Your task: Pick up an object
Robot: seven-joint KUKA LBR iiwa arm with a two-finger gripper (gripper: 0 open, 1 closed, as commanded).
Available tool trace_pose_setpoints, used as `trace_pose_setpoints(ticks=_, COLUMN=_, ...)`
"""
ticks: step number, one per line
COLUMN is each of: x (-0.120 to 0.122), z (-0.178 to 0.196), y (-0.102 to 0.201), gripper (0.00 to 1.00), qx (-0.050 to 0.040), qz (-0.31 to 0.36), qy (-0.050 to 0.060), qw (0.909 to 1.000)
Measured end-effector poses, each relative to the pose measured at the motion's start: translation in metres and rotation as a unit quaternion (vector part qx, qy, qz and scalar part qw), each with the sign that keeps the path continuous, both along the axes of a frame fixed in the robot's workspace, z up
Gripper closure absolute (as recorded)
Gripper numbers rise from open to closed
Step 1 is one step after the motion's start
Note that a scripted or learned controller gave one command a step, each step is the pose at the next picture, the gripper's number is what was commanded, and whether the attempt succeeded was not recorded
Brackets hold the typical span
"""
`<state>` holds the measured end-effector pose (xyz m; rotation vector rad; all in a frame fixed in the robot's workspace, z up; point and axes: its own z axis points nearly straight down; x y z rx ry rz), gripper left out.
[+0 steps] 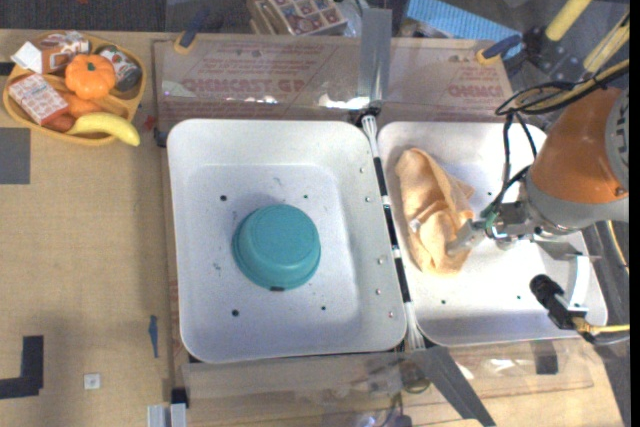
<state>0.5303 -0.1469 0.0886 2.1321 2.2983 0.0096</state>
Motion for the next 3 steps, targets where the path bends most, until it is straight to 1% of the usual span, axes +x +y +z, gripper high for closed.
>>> trace_pose_setpoints(ticks=1, x=0.001, z=0.011, y=-0.003, gripper=1.00, qx=-0.0009, qz=-0.002, qy=-0.003, qw=1.0000)
trace_pose_setpoints(ticks=2, x=0.001, z=0.011, y=-0.003, gripper=0.00, qx=-0.0010, qz=-0.002, qy=-0.003, qw=1.0000)
trace_pose_setpoints(ticks=3, x=0.006, z=0.000, y=0.041, gripper=0.00, qx=-0.0003, qz=0.002, qy=0.000, qw=1.0000)
